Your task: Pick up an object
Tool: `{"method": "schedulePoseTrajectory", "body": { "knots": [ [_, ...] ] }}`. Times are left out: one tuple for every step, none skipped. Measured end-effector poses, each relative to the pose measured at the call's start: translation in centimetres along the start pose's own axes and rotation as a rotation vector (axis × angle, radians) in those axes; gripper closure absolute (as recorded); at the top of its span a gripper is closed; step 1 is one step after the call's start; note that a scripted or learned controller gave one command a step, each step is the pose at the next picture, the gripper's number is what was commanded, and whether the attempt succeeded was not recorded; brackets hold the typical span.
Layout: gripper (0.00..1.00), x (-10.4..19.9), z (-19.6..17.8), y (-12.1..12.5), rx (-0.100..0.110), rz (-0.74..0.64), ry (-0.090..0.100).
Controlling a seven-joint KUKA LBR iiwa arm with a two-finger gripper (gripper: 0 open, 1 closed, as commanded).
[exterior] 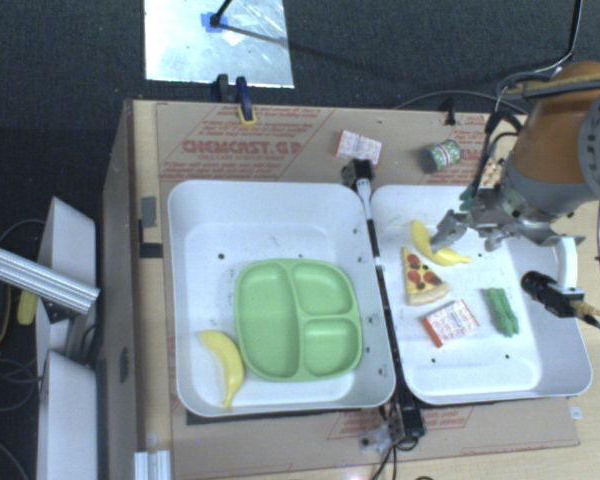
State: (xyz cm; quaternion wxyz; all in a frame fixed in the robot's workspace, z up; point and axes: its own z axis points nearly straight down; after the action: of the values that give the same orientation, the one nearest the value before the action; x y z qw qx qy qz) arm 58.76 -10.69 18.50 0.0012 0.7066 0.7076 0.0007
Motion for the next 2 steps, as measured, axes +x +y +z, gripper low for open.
{"method": "schedulePoseTrajectory", "body": {
  "knots": [
    [0.0,1.3,9.4,2.5,-0.013,0.001,-0.007],
    [1.0,1.2,8.2,2.7,-0.017,-0.001,-0.008]
  ]
}}
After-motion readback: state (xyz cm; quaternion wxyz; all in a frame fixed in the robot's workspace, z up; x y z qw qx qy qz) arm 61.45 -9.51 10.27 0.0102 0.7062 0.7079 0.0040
